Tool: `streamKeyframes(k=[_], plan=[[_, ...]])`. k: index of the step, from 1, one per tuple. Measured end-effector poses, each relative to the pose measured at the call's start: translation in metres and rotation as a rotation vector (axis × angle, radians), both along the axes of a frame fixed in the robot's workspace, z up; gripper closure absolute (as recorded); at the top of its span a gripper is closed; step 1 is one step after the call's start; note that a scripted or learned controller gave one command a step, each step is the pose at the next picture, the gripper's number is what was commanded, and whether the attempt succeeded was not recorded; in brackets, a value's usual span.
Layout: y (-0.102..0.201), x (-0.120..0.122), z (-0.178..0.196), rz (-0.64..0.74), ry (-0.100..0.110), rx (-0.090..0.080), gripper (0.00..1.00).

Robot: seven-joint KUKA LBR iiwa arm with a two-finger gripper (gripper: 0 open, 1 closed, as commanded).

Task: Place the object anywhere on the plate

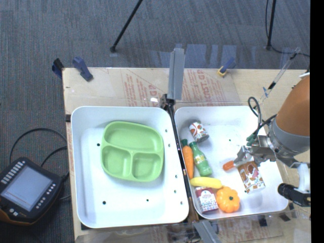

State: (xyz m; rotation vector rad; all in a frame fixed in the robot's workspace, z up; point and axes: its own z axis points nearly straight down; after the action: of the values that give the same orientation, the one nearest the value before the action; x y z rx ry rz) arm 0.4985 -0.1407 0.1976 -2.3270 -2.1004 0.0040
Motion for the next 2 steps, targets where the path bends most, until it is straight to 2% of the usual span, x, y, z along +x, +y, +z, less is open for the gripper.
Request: streamKeyframes(k=[1, 2], plan=[[0.105, -0.002, -0.013, -0.062, 0.002, -0.002, 1.0], [0.17, 0.012, -0.012, 0.07, 0.0, -0.003, 1.0]])
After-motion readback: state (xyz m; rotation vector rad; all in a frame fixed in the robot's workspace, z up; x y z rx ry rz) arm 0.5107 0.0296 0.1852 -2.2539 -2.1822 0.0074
